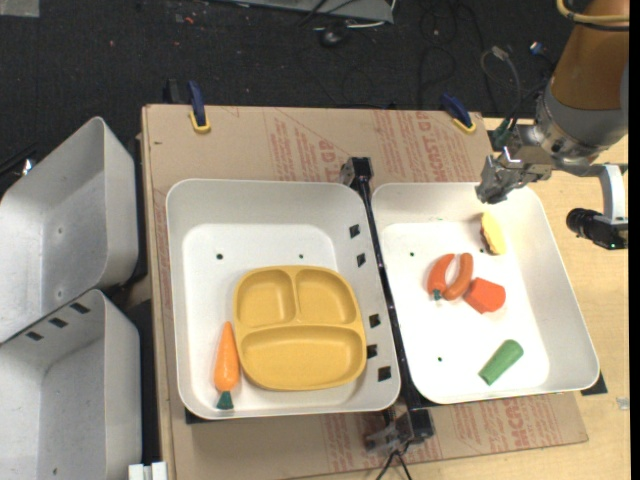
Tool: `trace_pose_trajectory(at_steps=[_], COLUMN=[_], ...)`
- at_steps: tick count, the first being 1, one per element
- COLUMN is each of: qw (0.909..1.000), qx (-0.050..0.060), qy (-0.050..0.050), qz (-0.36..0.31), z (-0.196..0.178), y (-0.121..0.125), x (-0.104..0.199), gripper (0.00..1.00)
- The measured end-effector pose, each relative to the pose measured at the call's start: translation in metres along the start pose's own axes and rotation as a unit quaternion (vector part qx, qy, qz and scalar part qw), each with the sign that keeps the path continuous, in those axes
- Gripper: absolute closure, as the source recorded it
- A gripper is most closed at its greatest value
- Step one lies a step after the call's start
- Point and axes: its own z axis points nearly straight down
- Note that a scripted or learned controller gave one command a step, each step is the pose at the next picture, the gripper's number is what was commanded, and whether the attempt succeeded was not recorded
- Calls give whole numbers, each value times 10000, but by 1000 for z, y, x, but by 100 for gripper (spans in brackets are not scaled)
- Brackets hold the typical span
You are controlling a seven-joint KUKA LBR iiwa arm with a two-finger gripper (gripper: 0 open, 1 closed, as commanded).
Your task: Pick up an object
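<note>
In the right bin (560,268) lie a yellow slice-shaped piece (492,234), an orange-red sausage (451,275), an orange-red block (485,295) and a green piece (500,361). My gripper (497,188) hangs over the bin's far edge, just above and behind the yellow piece. Nothing shows between its fingers. In the left bin (190,268) a yellow divided plate (299,327) lies with an orange carrot (226,360) beside it on the left.
The arm comes in from the upper right, with its orange band (592,38) above the wrist. Grey bins (60,268) stand off the bench at the left. A black divider (375,258) runs between the two white bins.
</note>
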Motion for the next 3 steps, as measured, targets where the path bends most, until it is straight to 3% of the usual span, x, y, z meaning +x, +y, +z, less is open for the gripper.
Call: trace_pose_trajectory(at_steps=[3], qw=[10000], qx=[35], qy=[14], qz=[-23], z=[9], y=[-31], x=[135], gripper=[100])
